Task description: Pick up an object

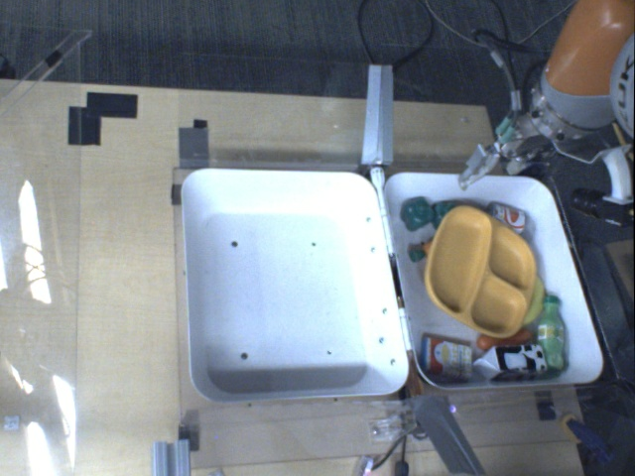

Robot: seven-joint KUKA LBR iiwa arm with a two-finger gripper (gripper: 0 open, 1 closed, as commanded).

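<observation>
Jaws parted, nothing between them; they hang over the far rim of the right bin, tips pointing down-left. Grey arm with orange band enters from the far right.

Candidate objects all lie in the right bin. Yellow divided dish sits tilted in the middle, resting on the other items. Teal object lies at the far left corner, just beside the dish. Green bottle lies at the near right, partly under the dish. Small carton, possibly a juice box (label blurred), rests along the near wall.

Left bin stands beside it on the pale wooden worktop. Black cables loop beyond the far edge.
</observation>
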